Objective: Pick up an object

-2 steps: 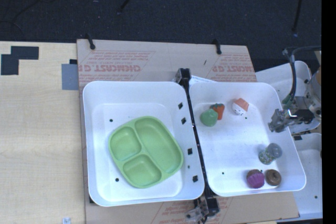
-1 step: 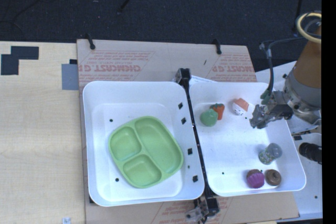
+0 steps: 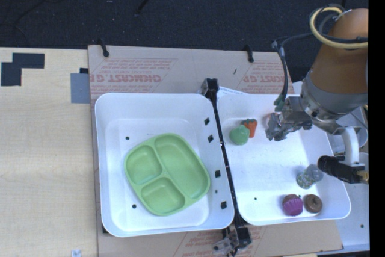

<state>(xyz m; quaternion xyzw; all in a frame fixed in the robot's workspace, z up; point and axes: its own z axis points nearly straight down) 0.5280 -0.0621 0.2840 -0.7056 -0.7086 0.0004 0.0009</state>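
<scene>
While the arm (image 3: 340, 63) reaches in from the right of the camera view, its gripper (image 3: 278, 127) hangs over the upper part of the right bin (image 3: 264, 216), low above the white floor and just to the right of two small items. Whether the claw is open or closed cannot be told at this angle, since the dark mechanism blurs together, and nothing can be seen caught in it. Closest to it are an orange toy (image 3: 251, 126) and a green ball (image 3: 239, 135), which touch each other near the bin's upper left, beside the black divider (image 3: 218, 147) where the two bins meet. Further down the same bin, toward its right side, a small clear glass object (image 3: 309, 176) sits apart from the others. Near the lower right corner a purple fruit toy (image 3: 293, 205) lies just beside a brown ring-shaped toy (image 3: 313, 203), the two almost touching. A black cylindrical part (image 3: 338, 168) juts over the bin's right rim. Over in the left bin (image 3: 114, 129), a light green divided plate (image 3: 167, 174) with three compartments lies flat and slightly turned, nothing resting on it. Both bins rest on a cardboard sheet (image 3: 156, 72) printed with red lettering, laid on the pale wooden bench (image 3: 42, 159).
</scene>
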